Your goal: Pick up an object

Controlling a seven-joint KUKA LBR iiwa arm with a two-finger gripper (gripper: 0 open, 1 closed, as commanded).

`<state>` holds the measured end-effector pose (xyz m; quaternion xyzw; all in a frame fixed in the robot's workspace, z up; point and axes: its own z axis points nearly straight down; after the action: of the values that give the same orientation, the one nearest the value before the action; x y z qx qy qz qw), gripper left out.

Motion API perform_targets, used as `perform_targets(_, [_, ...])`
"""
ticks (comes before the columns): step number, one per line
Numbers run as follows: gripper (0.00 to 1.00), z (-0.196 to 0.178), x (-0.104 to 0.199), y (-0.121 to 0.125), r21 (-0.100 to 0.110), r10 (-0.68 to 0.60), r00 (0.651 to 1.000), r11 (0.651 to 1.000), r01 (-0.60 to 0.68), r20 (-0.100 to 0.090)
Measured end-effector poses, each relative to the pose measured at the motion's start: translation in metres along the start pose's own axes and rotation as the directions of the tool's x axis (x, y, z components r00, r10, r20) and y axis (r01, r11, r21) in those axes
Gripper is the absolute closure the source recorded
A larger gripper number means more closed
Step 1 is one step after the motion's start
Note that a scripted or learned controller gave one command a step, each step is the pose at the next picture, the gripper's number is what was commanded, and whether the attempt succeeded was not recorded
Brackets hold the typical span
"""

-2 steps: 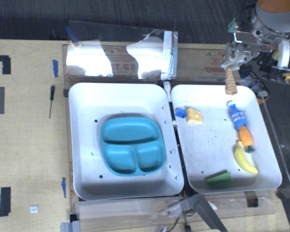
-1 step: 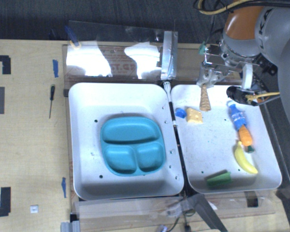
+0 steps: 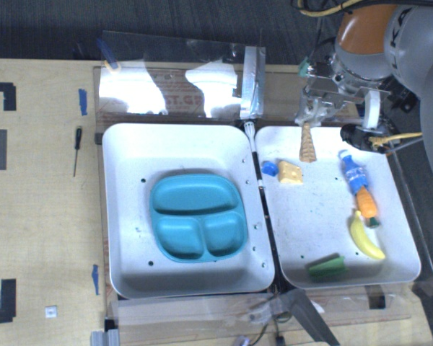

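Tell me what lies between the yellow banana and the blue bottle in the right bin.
In the camera view, an orange carrot-like piece lies between the blue plastic bottle and the yellow banana, along the right bin's right side.

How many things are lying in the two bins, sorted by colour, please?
Blue: 3, the tray, the bottle and the small blue piece
Yellow: 2, the banana and the cheese wedge
Orange: 1, the carrot
Green: 1, the cucumber
Tan: 1, the cone
Total: 8
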<state>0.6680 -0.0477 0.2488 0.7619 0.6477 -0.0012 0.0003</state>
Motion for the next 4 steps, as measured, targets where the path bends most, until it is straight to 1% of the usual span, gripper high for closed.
perform_targets(1, [1.00, 0.066, -0.013, -0.006, 0.005, 0.264, 0.964, 0.964, -0.264, 0.000])
perform_targets(2, [1.00, 0.065, -0.011, -0.050, 0.005, 0.422, 0.907, 0.907, -0.422, -0.001])
perform_targets(3, [1.00, 0.068, -0.062, -0.085, 0.004, 0.238, 0.971, 0.971, -0.238, -0.001])
perform_targets(4, [1.00, -0.007, -0.001, -0.085, -0.003, 0.262, 0.965, 0.965, -0.262, -0.005])
